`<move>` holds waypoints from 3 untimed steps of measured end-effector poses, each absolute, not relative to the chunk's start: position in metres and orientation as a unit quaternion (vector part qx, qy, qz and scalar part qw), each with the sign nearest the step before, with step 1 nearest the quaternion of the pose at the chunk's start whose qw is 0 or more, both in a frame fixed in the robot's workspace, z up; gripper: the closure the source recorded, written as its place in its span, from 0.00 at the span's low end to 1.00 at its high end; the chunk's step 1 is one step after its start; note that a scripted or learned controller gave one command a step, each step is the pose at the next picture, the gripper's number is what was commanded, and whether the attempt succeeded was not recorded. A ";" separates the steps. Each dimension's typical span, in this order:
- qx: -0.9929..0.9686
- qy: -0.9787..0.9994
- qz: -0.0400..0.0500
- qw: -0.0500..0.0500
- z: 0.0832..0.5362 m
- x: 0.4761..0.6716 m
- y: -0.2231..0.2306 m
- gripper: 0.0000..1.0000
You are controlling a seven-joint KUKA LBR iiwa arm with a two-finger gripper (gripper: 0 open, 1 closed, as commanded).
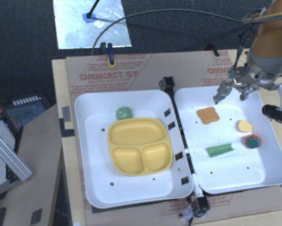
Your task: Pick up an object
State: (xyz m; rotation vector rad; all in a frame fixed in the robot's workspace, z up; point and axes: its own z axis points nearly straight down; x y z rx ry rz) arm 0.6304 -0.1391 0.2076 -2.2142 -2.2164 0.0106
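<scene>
The end effector (233, 90) hovers with fingers spread and empty above the right bin's (236, 178) far edge, probably staging a descent (no target is evident); the orange slab (207, 115) lies nearest, just below.

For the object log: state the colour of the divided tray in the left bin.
Yellow; the divided tray shows plainly in the camera view.

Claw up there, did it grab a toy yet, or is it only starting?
Only starting. Nothing looks picked up: the claw hangs open over the right bin's far edge with nothing between its fingers. The orange piece, yellow piece, green stick and small teal toy all lie in that bin. Choosing, lowering, closing and lifting remain.
</scene>
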 end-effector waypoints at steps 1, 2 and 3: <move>-0.706 -0.708 0.000 -0.001 0.215 0.633 -0.139 0.00; -0.707 -0.708 0.000 0.000 0.160 0.640 -0.145 0.00; -0.705 -0.709 0.000 0.001 0.114 0.646 -0.139 0.00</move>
